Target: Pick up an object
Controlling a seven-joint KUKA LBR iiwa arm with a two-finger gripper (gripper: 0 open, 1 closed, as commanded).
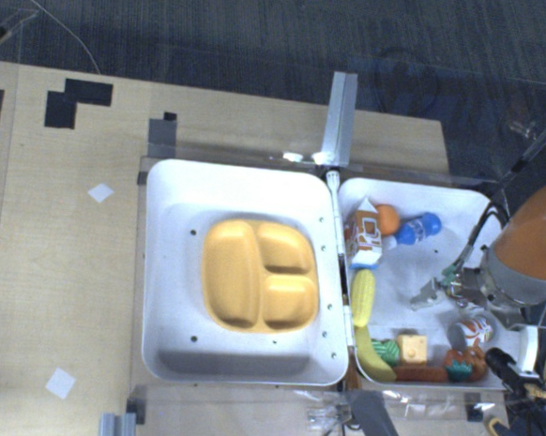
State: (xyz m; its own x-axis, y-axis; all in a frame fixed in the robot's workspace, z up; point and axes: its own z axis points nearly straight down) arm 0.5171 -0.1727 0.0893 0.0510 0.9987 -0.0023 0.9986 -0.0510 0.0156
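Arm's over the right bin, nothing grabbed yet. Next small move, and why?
Probably a short descent. The gripper sits over bare floor of the right white bin, with nothing visible between its fingers. The small red-and-white can lies just below it in the camera view, so shift slightly toward that can while lowering.

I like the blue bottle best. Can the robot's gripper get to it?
Probably yes. The blue bottle lies in the right bin with bare floor between it and the gripper; only its left end touches the carton.
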